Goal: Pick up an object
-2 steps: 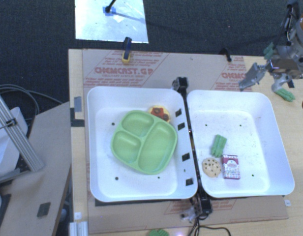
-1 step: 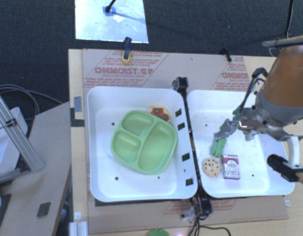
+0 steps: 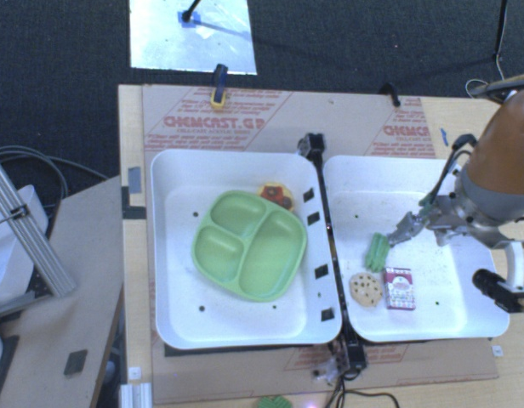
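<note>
A: Dark carpet lies around the bench, and two white bins sit on it side by side. Where are the things to pick?

B: They are in the right bin, at its lower left part. I see a green object, long and ribbed, then below it a round cookie, and just beside the cookie a small red and white box.

A: And the gripper?

B: The gripper is right above the green object, at its upper right end, very near it. If the fingers are spread or pressed together, I cannot tell; the tip is too small and blurred.

A: What is in the left bin?

B: A green divided tray in the middle, and a small orange and red toy touching its upper edge.
</note>
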{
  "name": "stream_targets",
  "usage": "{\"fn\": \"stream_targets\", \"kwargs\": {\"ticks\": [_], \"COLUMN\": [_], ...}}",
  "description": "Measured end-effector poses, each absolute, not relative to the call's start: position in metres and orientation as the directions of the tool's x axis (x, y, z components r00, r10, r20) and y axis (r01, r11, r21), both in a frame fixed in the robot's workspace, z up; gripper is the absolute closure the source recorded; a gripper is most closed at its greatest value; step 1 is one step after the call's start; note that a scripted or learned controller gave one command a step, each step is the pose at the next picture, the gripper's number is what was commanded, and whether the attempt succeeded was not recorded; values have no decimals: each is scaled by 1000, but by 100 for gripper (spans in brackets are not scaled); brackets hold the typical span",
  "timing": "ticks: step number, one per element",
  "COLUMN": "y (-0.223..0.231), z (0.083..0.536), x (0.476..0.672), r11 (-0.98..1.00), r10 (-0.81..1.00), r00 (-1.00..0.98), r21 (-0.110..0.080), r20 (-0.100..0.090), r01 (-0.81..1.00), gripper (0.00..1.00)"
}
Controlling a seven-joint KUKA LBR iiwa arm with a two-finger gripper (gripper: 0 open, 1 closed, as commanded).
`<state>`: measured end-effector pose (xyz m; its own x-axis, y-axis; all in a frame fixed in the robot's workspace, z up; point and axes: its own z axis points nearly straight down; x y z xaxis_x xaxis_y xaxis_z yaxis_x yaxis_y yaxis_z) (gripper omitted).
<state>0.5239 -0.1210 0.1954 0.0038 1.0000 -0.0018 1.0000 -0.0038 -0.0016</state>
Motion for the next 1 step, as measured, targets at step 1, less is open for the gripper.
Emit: {"fn": "stream_targets", "kwargs": {"ticks": [1], "y": [-124], "z": [154], "x": [537], "r11": [1], "r10": [1000], "r00": [-1], "r21": [-1], "r20": [0], "r01": [1000], "gripper": [0]}}
